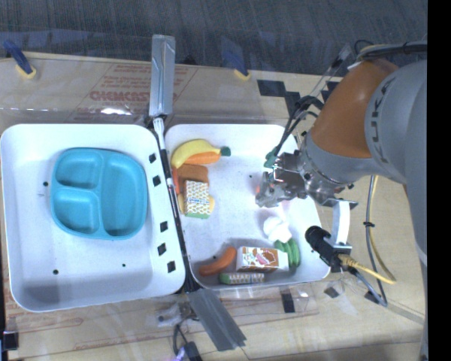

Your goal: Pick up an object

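Here, listed by size. Table (pixel 52 89): carries two white bins. Left bin (pixel 15 224): holds a blue divided plate (pixel 100 192). Right bin (pixel 237 138): holds the pickable items. Arm (pixel 368 119): reaches in from the right. Hand (pixel 269 192): low over the bin's right side, just above a small white item (pixel 274 226); whether spread or pressed together cannot be told. Carton (pixel 259 259), banana (pixel 189 151), carrot (pixel 216 262), small box (pixel 198 199). Advice: descend squarely on the white item. The carton and green piece (pixel 293 253) crowd it from below.
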`<state>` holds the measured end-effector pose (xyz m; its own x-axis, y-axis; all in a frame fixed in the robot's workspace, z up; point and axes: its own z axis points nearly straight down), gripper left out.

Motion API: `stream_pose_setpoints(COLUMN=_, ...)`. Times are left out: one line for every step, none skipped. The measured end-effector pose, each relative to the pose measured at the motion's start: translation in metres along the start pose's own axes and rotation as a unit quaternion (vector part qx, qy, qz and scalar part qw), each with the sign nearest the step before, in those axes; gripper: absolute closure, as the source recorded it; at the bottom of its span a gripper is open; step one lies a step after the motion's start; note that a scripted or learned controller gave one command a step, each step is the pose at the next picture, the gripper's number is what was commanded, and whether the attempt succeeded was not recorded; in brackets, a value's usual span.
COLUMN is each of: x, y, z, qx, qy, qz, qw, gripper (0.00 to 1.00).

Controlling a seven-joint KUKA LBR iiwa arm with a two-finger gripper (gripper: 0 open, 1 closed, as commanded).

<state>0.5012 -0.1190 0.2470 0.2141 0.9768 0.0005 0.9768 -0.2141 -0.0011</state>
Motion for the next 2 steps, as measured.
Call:
stream_pose_setpoints(x=0.0, y=0.0, z=0.001, qx=0.001, qy=0.0, qz=0.0, qw=1.0, gripper=0.0)
stream_pose_setpoints(x=-0.019, y=-0.006, z=0.09, qx=0.003, qy=0.0, qz=-0.052, qw=0.9986, gripper=0.0)
